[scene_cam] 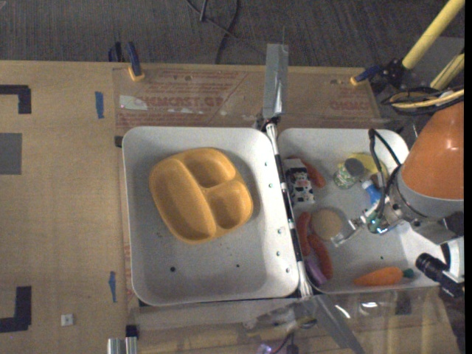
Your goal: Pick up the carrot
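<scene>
Two white bins side by side on the counter point(66, 198). Left bin point(147, 264) has one yellow divided plate point(200, 195), three compartments, sitting toward the upper middle; bare floor below and right of it. Right bin point(324, 142) is crowded: one carrot point(380, 276) lying flat near the bottom wall, orange body, green tip pointing right; one small black-and-white carton point(299, 184) against the left wall; one round brown item point(327, 223) mid-bin; two or three red-orange sausage-like pieces point(318, 253) along the left side, one more small one point(316, 174) by the carton; one yellow item point(365, 164) and a greenish clear thing point(344, 176) near the top.

One arm, coming in from the right, orange band point(435, 164) over the bin's right edge. Gripper point(354, 227) is low, pointing left, just right of the brown item, above and apart from the carrot. Cannot tell its state.

Carrot has a little free floor above it, bin wall just below.
</scene>
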Robot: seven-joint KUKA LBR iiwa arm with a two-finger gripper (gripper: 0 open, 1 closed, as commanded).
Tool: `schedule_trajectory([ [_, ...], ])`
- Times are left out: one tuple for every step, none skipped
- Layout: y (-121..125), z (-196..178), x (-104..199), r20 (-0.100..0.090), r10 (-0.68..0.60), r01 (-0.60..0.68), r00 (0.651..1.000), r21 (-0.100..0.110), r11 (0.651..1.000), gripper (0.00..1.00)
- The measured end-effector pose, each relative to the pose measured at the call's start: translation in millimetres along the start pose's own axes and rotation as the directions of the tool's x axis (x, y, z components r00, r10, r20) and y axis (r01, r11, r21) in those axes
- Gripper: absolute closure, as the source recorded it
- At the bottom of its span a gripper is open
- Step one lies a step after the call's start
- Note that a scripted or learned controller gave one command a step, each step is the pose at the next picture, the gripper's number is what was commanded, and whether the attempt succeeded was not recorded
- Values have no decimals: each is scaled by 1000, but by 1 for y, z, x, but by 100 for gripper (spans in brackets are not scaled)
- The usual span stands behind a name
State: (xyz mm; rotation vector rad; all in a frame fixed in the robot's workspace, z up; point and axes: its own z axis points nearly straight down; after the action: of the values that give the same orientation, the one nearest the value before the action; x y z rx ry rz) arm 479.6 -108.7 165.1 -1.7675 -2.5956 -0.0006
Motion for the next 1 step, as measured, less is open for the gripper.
schedule_trajectory([
  [-17, 31, -45, 1, -337, 337, 942, -1, 942, 0],
])
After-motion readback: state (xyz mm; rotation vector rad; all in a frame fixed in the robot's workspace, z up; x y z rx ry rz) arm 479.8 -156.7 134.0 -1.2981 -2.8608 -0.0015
